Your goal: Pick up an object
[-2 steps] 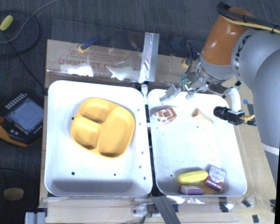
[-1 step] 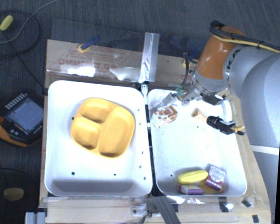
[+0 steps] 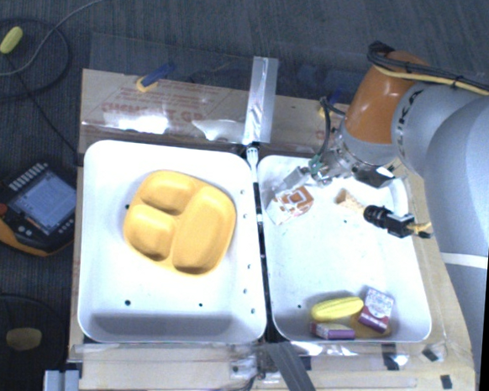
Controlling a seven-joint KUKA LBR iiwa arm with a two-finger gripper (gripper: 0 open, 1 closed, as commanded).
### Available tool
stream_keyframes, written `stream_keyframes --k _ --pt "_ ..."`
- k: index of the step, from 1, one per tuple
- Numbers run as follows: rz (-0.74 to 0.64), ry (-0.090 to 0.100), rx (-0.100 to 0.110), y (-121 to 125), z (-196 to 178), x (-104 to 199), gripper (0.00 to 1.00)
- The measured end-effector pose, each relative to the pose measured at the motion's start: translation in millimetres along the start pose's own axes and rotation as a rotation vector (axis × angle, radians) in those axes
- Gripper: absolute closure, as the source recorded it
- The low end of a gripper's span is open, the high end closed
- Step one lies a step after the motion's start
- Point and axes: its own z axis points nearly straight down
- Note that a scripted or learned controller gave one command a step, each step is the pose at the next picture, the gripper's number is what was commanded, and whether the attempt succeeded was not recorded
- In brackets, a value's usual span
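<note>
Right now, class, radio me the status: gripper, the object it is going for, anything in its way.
Gripper low at right bin's far-left corner, grip state unclear. Orange-and-white packet just beneath it. Yellow item and small boxes lie apart, near edge.

A yellow three-compartment plastic tray (image 3: 179, 220) lies left of the tool (image 3: 318, 165); just below the tool lies an orange-and-white patterned packet (image 3: 294, 201).
</note>
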Motion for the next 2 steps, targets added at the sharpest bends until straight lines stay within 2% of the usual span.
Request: stream_keyframes --k 1,2 --pt "-0.024 0.003 0.002 -1.7 0.7 -2.3 0.0" --pt "-0.031 -0.004 -0.003 -3.8 0.9 -0.4 0.0"
